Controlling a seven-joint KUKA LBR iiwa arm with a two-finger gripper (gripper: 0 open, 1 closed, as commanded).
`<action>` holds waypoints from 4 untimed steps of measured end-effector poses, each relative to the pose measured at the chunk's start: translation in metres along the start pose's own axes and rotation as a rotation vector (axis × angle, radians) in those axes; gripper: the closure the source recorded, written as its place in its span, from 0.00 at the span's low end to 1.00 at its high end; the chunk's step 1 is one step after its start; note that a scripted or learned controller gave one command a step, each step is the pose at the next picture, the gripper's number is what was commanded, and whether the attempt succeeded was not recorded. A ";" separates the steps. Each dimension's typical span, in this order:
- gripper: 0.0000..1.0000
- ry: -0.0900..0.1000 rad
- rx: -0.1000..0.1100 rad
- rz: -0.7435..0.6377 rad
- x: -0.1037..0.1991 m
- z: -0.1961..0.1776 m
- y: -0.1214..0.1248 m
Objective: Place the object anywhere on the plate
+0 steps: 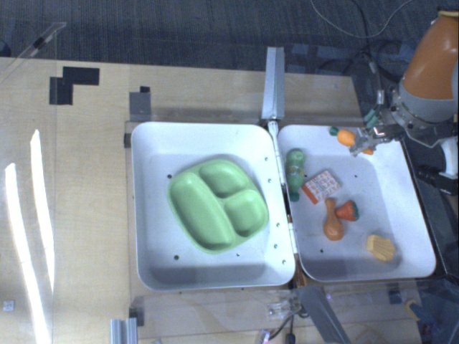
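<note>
A green plate (217, 204) with three compartments lies in the left bin (154, 264). The right bin (419, 260) holds several small items: a green bottle-shaped toy (295, 165), a red and white box (321, 185), an orange-brown drumstick shape (331, 223), a red strawberry (348, 210), a yellow piece (380, 247) and a small orange carrot-like toy (344, 136). My gripper (368, 139) hangs over the far right corner of the right bin, just right of the orange toy and touching or nearly touching it.
A metal divider post (273, 84) stands behind the seam between the bins. Cables (358, 20) run across the dark floor behind the bench. The arm's orange band (434, 56) sits at the right edge.
</note>
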State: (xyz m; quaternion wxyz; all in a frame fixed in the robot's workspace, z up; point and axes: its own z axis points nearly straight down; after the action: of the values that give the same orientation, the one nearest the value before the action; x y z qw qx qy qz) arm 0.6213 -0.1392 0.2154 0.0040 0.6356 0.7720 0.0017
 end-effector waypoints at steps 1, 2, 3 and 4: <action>1.00 0.003 0.002 -0.021 0.075 0.007 0.028; 1.00 0.004 0.003 0.001 0.147 0.017 0.002; 1.00 0.005 0.004 0.077 0.214 0.029 0.001; 0.00 0.005 0.003 0.078 0.213 0.029 0.001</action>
State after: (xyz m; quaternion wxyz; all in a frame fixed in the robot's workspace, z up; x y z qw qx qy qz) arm 0.5816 0.0703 0.1856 0.0011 0.6653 0.7466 0.0021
